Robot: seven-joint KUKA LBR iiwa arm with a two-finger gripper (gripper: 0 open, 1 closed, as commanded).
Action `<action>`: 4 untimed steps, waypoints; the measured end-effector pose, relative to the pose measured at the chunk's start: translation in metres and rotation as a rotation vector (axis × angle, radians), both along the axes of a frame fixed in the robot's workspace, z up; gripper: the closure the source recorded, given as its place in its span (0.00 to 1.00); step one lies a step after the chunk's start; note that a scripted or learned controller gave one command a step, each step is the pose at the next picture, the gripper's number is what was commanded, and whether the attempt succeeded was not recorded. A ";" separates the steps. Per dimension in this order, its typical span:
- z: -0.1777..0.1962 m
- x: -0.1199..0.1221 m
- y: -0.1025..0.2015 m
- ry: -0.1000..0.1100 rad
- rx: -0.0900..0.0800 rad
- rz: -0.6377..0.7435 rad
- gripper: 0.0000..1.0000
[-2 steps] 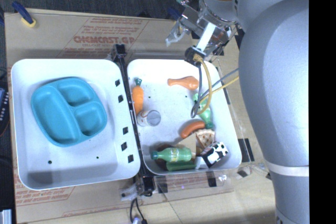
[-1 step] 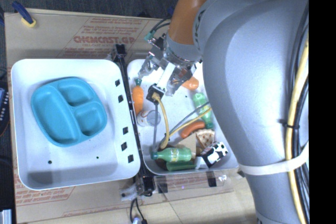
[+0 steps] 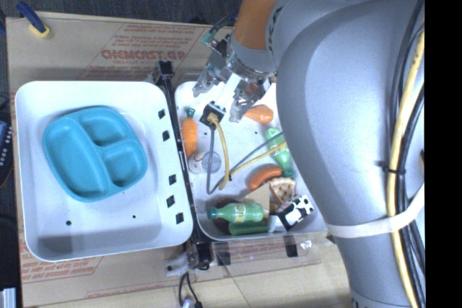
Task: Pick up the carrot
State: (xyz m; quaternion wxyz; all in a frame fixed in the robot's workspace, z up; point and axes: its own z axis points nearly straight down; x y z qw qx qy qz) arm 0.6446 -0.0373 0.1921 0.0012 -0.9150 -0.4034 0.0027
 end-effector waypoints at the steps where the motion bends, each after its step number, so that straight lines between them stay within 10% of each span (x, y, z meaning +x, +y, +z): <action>1: 0.000 0.004 0.007 -0.003 -0.004 -0.107 0.00; 3: -0.001 -0.010 -0.028 0.004 -0.002 -0.529 0.00; 4: -0.103 -0.025 -0.053 0.009 -0.004 -0.510 0.00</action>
